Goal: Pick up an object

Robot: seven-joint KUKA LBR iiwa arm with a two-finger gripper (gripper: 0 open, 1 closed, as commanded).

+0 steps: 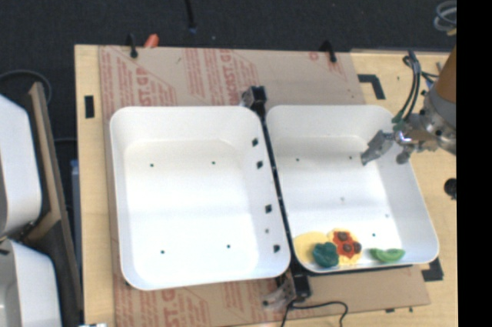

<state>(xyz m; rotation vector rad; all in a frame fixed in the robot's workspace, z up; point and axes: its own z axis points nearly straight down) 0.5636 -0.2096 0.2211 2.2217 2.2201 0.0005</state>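
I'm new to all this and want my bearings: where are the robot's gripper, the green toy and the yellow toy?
gripper [388, 149], camera view, midway between its fingertips.
green toy [387, 255], camera view, middle of its body.
yellow toy [305, 247], camera view, its bare left part.
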